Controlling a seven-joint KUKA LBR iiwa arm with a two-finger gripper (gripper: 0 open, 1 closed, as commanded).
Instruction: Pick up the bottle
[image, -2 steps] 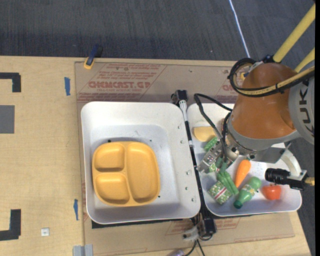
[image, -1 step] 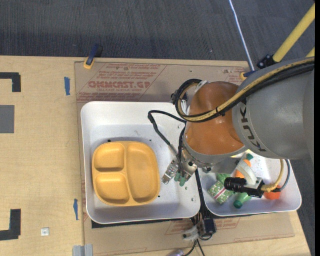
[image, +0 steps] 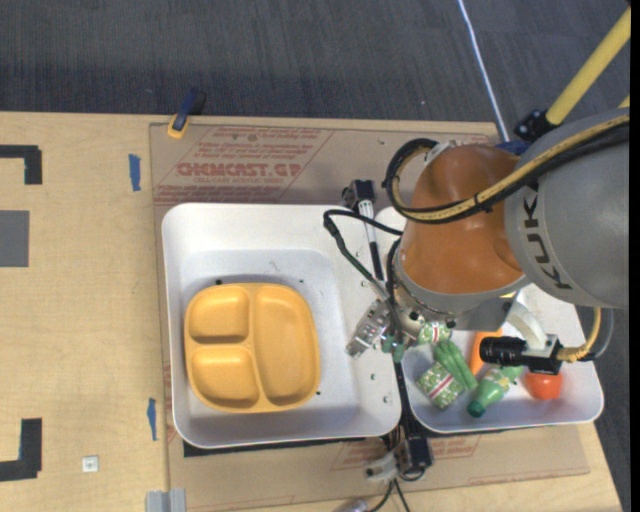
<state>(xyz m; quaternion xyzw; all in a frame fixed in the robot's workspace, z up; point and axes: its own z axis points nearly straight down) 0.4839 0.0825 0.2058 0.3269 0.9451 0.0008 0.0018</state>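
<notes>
Gripper (image: 372, 332) hung over the bins' shared wall, grip state unreadable | green bottle (image: 488, 392) lay well off toward the arm's side, among clutter | risk: closing on a neighbouring item instead.

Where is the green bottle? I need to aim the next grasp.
The green bottle lies in the right bin near its front edge, between a patterned green packet and an orange-red ball.

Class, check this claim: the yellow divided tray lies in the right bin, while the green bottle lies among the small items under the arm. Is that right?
Not quite. The camera view shows the yellow divided tray in the left bin, not the right one. The rest stands: the green bottle lies among the small items in the right bin, under the arm.
</notes>
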